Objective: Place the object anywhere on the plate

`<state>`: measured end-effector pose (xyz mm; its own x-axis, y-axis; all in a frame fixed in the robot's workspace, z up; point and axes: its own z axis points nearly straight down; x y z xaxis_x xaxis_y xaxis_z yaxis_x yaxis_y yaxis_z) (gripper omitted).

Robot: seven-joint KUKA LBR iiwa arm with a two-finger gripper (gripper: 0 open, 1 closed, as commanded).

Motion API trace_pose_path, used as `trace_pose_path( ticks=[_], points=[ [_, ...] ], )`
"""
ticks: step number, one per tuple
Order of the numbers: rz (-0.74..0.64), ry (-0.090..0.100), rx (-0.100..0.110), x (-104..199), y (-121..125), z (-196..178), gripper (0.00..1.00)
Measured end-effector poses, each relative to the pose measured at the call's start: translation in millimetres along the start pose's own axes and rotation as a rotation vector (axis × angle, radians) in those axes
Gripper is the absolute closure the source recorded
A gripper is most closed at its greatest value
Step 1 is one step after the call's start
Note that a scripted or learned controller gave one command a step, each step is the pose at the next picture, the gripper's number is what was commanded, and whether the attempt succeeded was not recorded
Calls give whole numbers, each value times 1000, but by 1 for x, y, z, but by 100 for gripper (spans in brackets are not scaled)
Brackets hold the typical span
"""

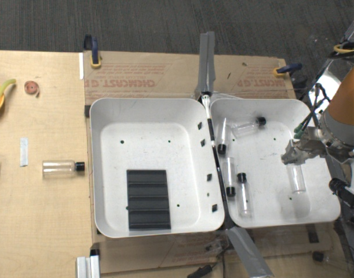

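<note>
Hanging over: the right bin (316, 213), where the gripper (294, 158) reaches in from the right and sits above the bin's right half.
Fingers: they close around the top of a clear vial (296, 178), which hangs straight below them; how hard they clamp it cannot be told.
Vial: a see-through tube, upright or nearly so, its top end between the fingers and its lower end just above the bin floor, with a faint shadow beneath it.
Plate: a dark ribbed plate (148, 200) lies flat in the near part of the left bin (107, 172), well apart from the held vial, with the wall between the bins in the way.
Other vials in the right bin: one with a black cap (248, 126) lies at the far side, one (221, 139) rests along the left wall, another (229, 177) lies just nearer than it, and one (243, 193) lies near the left corner.
On the bench: a clear bottle with a black cap (63, 167) lies on the wood, left of the left bin.
</note>
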<state>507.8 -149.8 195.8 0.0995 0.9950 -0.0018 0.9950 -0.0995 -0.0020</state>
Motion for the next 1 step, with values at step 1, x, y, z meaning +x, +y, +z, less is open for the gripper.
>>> trace_pose_path(
  ticks=[1],
  points=[
    [0, 0, 0, 0, 0, 0, 0]
  ],
)
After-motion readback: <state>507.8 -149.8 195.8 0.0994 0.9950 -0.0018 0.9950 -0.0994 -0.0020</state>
